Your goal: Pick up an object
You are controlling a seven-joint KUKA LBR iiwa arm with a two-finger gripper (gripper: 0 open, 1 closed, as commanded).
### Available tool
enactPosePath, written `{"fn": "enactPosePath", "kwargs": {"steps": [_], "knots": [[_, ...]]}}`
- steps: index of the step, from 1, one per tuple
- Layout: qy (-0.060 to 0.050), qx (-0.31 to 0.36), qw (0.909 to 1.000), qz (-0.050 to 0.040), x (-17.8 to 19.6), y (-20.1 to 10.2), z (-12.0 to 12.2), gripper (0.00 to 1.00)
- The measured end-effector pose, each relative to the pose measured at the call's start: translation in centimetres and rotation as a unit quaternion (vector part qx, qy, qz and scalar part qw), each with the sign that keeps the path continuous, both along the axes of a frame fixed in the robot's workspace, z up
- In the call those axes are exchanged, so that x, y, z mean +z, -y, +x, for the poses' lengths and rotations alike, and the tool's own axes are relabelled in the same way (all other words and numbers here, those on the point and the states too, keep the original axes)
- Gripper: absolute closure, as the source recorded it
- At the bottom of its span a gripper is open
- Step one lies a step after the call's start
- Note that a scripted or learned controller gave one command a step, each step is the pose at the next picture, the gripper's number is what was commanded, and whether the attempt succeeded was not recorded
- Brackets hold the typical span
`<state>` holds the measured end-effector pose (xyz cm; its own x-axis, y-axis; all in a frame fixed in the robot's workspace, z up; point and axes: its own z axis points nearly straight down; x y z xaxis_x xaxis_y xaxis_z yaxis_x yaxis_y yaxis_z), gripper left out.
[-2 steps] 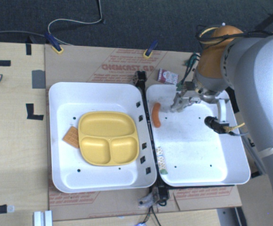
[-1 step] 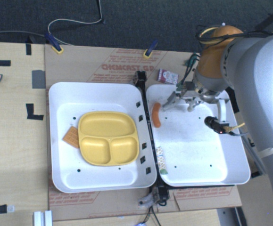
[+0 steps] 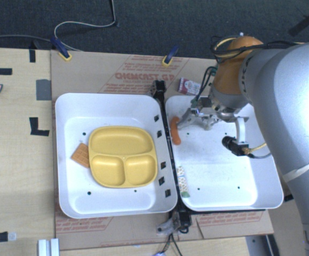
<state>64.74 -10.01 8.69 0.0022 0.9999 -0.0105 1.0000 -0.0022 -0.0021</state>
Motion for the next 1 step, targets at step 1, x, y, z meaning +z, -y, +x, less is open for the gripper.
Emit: {"fn": "enactPosePath", "kwargs": {"steps": [1], "knots": [[0.001,0.001,1.0,0.0021,0.92,-0.31,0.06,1.0]]}}
